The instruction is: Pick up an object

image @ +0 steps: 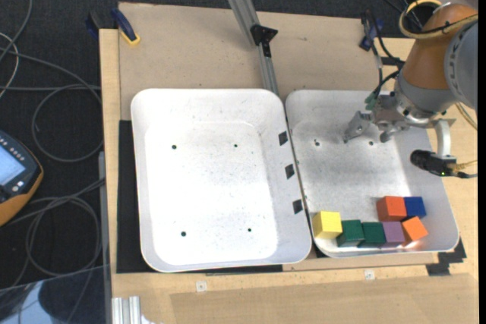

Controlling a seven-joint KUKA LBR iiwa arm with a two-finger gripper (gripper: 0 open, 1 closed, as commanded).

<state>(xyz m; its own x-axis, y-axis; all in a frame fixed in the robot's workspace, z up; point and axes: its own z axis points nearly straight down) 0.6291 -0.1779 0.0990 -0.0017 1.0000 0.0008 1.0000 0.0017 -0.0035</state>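
Jaws [368, 127] spread open with nothing between them, above the far part of the right bin [342, 163]. Coloured blocks [372, 228] cluster at that bin's near right corner, well apart from the jaws.

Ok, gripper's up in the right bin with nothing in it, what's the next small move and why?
Probably bring the gripper toward the near end of the right bin and over the cluster of blocks, say the red block. It hangs over bare floor at the far end, open and apart from every block, which all crowd the near edge.
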